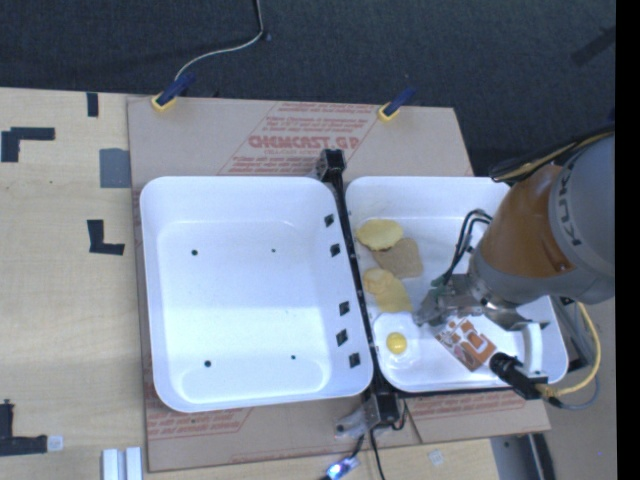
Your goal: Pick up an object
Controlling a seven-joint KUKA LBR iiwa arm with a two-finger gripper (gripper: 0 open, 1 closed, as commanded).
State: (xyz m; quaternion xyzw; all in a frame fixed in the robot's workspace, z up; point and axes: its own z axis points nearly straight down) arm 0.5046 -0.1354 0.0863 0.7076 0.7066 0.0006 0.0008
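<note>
Near edge of the right bin: a small yellow ball is seen on the white floor, just left of the pincer. The pincer is lowered over the bin's near-right part, beside an orange-and-white patterned item; whether it is spread or pressed together cannot be told, and nothing is visibly pinched. Farther back, a pale yellow lump lies left of the pincer, then a tan flat piece, then a yellow disc. The left bin adjoins on the surface.
</note>
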